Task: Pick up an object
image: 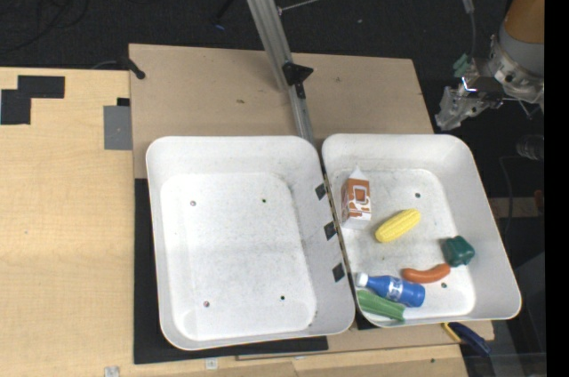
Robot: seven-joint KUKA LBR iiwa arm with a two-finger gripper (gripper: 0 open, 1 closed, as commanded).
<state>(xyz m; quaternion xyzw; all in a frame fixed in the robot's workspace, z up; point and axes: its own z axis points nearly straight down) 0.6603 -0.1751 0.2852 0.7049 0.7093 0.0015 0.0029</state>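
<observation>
Beyond bench's far right corner, metal claw (pixel 462 102) hangs, grip state unclear. Yellow plastic corn cob (pixel 397 225) lies mid right white bin (pixel 498 277).

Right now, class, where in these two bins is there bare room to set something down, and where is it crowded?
The left bin offers bare floor from wall to wall. In the right bin, free patches lie along the far wall behind the carton and corn. The near end is crowded: sausage, green block, blue bottle, green vegetable.
</observation>
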